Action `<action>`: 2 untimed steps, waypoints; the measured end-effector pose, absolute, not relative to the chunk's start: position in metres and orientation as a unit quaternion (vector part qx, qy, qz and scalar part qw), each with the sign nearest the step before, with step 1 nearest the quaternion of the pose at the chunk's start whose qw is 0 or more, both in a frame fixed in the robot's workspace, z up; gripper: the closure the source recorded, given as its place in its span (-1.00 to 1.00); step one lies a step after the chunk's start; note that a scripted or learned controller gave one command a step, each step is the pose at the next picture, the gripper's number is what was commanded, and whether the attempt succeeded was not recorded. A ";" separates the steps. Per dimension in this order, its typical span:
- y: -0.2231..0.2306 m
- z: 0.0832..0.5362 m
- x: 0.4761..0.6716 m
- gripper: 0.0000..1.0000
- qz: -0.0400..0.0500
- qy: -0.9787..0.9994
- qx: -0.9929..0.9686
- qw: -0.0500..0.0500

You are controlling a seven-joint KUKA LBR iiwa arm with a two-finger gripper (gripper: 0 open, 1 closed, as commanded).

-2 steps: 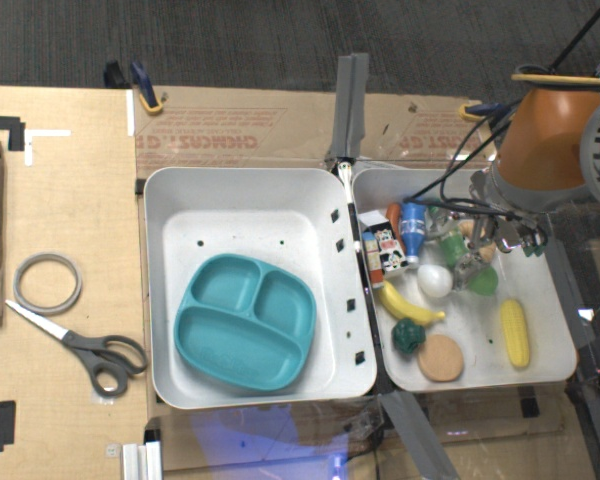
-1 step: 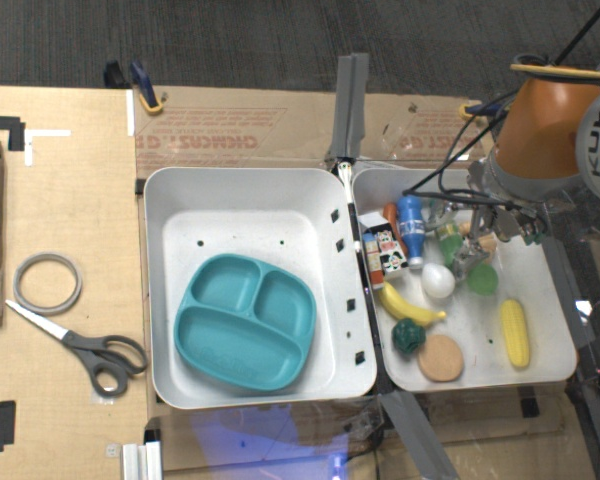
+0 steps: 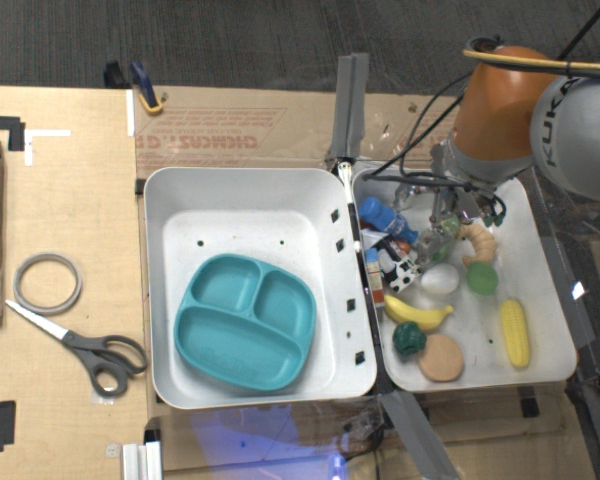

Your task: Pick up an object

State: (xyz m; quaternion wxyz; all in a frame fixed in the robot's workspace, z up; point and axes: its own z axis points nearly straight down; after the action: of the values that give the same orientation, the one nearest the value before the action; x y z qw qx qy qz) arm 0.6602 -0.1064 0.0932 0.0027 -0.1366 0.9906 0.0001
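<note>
The right bin point(image 3: 540, 363) holds several toy foods: a banana point(image 3: 416, 313), a corn cob point(image 3: 515, 332), a green ball point(image 3: 482, 279), a dark green broccoli-like piece point(image 3: 410, 340), a tan round cookie point(image 3: 441, 358), a white round piece point(image 3: 440, 280), a blue item point(image 3: 376, 214), a black-and-white toy point(image 3: 404, 273) and a beige shape point(image 3: 479, 240). My gripper point(image 3: 446, 230) reaches down into the bin's upper middle, just above the white piece and beside the beige shape. The wrist and cables hide its fingertips.
The left bin point(image 3: 170, 208) holds a teal divided plate point(image 3: 246, 320). Scissors point(image 3: 85, 348) and a tape roll point(image 3: 47, 282) lie on the bench at left. A grey divider bar point(image 3: 349, 108) stands between the bins at the back.
</note>
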 end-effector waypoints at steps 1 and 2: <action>-0.106 0.105 0.662 1.00 -0.001 0.991 -0.137 0.007; -0.132 0.264 0.660 1.00 -0.001 0.971 -0.239 0.004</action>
State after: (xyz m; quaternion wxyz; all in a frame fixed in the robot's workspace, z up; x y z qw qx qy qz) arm 0.6604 -0.1320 0.2643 0.0037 -0.2389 0.9710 -0.0005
